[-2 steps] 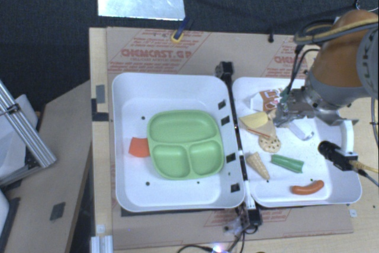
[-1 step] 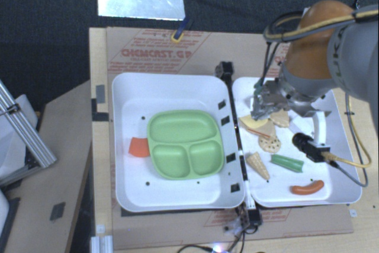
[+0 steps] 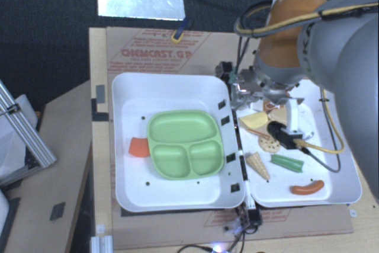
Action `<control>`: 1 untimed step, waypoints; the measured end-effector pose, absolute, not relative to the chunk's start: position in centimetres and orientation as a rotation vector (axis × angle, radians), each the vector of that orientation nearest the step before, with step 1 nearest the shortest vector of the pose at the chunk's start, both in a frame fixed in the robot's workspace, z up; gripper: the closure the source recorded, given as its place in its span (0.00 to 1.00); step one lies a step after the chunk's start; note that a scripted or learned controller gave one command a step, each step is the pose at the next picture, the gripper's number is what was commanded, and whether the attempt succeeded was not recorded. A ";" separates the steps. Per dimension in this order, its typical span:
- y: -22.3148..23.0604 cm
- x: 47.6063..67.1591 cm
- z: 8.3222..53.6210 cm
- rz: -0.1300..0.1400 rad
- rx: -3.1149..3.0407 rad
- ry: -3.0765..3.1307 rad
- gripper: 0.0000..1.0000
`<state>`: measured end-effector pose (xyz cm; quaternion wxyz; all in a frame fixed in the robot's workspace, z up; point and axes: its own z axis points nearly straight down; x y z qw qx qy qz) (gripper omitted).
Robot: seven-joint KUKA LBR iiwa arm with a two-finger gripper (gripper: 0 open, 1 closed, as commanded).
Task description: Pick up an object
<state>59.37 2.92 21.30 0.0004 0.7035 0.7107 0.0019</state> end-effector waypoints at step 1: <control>4.4 61.3 23.5 0.006 2.212 2.227 1.00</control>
